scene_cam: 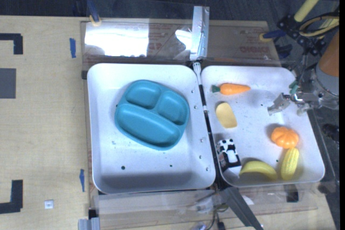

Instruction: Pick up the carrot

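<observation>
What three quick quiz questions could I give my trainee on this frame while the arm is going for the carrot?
1. True or false: the carrot lies in the right bin, near its far wall.
2. Which thing lies in the left bin? A) blue divided plate B) banana C) orange pumpkin
3. Fill in: the gripper is to the ____ of the carrot in the camera view, apart from it.

Key: 1 true; 2 A; 3 right.
</observation>
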Controlling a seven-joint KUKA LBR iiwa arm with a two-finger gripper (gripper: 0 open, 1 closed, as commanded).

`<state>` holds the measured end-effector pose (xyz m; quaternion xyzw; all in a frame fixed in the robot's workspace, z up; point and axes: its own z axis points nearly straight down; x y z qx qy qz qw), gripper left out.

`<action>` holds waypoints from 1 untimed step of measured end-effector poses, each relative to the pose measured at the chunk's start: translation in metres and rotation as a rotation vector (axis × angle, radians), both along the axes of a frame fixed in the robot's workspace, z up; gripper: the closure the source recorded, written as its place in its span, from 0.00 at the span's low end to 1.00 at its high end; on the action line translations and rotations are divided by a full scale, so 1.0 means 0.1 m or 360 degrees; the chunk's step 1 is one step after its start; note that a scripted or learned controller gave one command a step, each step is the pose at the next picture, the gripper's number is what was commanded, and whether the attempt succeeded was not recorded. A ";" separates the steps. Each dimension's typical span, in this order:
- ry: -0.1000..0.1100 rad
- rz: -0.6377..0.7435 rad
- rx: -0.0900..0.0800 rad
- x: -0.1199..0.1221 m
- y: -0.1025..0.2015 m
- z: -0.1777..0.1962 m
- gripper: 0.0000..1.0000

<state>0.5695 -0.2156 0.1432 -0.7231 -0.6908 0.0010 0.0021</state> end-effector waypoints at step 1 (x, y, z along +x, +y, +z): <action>-0.0013 0.0000 0.0015 -0.31 0.11 -0.48 0.00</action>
